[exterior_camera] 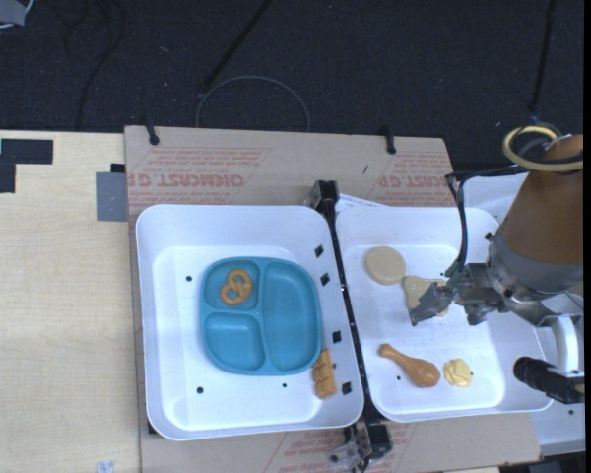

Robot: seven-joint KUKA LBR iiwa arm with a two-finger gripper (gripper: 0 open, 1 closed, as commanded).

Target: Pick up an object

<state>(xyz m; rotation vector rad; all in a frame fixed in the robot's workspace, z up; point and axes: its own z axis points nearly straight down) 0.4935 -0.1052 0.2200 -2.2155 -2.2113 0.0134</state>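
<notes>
The gripper (428, 305) hangs over the right bin (478, 402), its dark fingers small and blurred; whether they are parted or closed cannot be told, and nothing is seen between them. The arm (542, 225) behind it is cut off by the right border, and its bulk hides the bin's right wall. A pale wedge-shaped piece (416, 286) lies directly at the gripper, partly covered by it; contact cannot be confirmed. A round beige disc (384, 264) sits just beyond and to the left of the gripper. A tan drumstick-shaped item (410, 363) lies on the near side of the gripper, apart from it, and a small yellow lump (458, 372) lies just beside the drumstick's thick end.

Red printing on the cardboard sheet (276, 166) beneath the bins runs upside down and is too faint to read with confidence.

Far to the gripper's left, past the black divider clips (327, 200), the left bin (167, 264) holds a blue compartment plate (276, 313) with a pretzel (236, 287) in its upper-left compartment. An orange-brown piece (324, 374) lies off the plate, against that bin's right wall. Bare white floor lies open in the right bin between the gripper and the drumstick, and along its near wall.
</notes>
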